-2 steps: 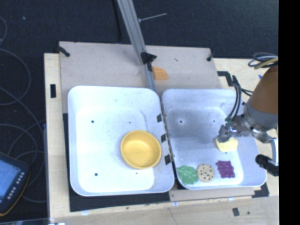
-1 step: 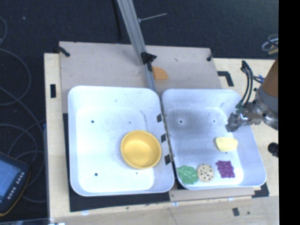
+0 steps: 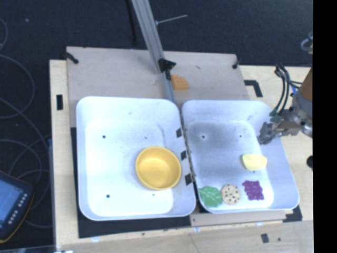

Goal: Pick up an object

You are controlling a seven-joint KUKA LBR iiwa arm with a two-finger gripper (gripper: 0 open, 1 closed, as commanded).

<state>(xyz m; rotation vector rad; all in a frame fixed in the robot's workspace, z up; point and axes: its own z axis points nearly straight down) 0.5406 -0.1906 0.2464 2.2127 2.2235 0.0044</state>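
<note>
**Gripper poised at the right bin's edge, nothing picked yet**

The gripper (image 3: 267, 132) hangs over the right bin (image 3: 221, 115)'s right rim; whether it is spread or closed, I cannot tell; this looks like the approach; next it must descend onto a target; nearest lies the smooth, rounded pale yellow piece (image 3: 254, 162); a glossy yellow bowl (image 3: 158, 167) sits in the left bin (image 3: 105, 120).

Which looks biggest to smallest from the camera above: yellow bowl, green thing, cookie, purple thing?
1. Yellow bowl, clearly biggest.
2. Green thing.
3. Purple thing and cookie look about alike, so I won't rank them.
</note>
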